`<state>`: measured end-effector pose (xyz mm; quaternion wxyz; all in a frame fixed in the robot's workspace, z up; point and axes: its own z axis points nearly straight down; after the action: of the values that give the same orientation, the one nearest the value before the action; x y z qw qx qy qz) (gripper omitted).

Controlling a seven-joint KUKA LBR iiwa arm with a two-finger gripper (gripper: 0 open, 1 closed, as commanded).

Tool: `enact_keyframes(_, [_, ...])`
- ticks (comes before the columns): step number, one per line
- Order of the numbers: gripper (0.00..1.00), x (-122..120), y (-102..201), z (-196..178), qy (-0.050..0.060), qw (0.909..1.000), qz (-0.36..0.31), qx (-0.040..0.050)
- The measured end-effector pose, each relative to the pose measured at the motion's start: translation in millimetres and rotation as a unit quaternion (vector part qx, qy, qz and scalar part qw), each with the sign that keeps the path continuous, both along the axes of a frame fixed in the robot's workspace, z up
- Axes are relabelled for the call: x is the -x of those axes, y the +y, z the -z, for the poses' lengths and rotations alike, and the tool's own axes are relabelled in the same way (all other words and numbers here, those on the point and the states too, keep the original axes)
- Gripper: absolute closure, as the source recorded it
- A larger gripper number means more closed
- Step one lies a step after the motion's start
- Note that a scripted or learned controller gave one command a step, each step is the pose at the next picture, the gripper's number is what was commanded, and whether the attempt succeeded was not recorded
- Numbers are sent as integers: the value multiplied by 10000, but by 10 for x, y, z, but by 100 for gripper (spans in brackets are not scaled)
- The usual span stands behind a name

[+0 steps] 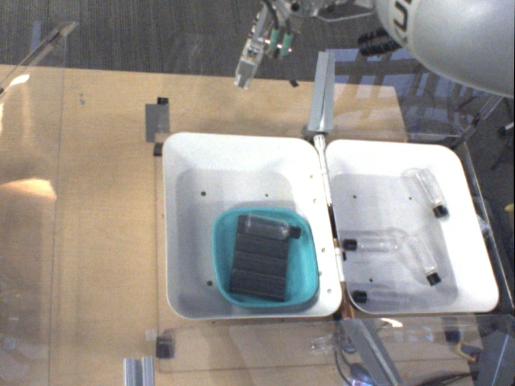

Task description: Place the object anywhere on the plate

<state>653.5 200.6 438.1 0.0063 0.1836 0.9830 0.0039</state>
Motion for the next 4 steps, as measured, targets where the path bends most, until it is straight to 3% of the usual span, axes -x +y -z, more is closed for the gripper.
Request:
enact_keyframes(1, [100, -41, 352, 0, -4, 9921, -1252, 12])
enact_keyframes(2, [100, -84, -645, -7, -16, 9638, -2667, 43])
enact_keyframes(3, [100, -154, 36, 1, -12, 9724, -2331, 28])
enact_keyframes(4, [100, -153, 354, 202, 2, 9553, -2956, 35])
